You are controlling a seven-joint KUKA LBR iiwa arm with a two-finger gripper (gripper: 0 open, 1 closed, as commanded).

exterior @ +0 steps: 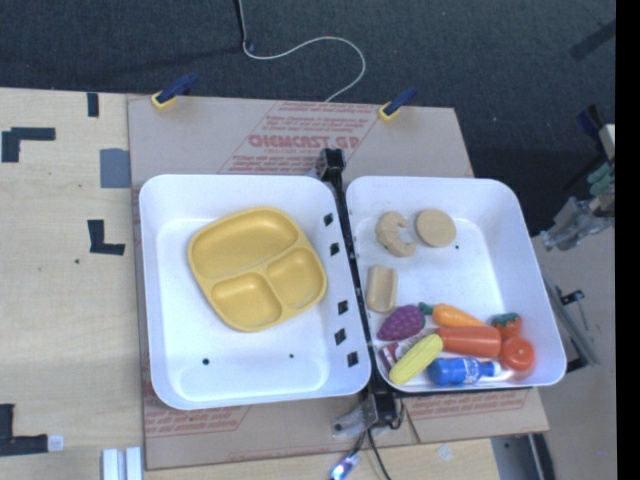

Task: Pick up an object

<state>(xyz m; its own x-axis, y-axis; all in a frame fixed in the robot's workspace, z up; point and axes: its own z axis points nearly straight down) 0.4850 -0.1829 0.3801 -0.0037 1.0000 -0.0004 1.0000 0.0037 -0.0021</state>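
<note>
Nothing picked yet; I see tool (585, 218) parked off right bin (500, 203), grip state unclear. Next: swing in over corn (416, 358).

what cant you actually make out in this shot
- Gripper: in the camera view it sits at the right edge, blurred and partly cut off, so its state is unclear.
- Blue bottle: label too small to read; the corn overlaps its left end.
- Red item under the corn: mostly covered by the corn and the grapes, so its identity is unclear.
- Tomato: its left edge is overlapped by the red sausage.
</note>
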